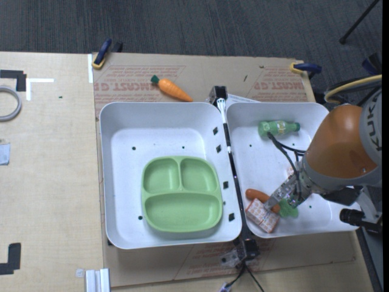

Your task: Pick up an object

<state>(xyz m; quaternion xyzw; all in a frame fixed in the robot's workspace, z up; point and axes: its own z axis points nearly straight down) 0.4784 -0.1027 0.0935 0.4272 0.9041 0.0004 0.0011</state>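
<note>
Small white-and-red printed packet (262, 216) at right white bin's (316, 221) front edge w/ orange sausage-shaped toy (258, 194) beside; claw (285, 201) down over them at grasp step, finger state can't tell; next: confirm grip, lift straight.

**Objects in the right bin**

A green bottle (278, 127) lies on its side near the far wall. At the near edge, an orange sausage-shaped piece (256, 194), a small patterned packet (262, 216) and a small green item (289, 210) cluster together.
</note>
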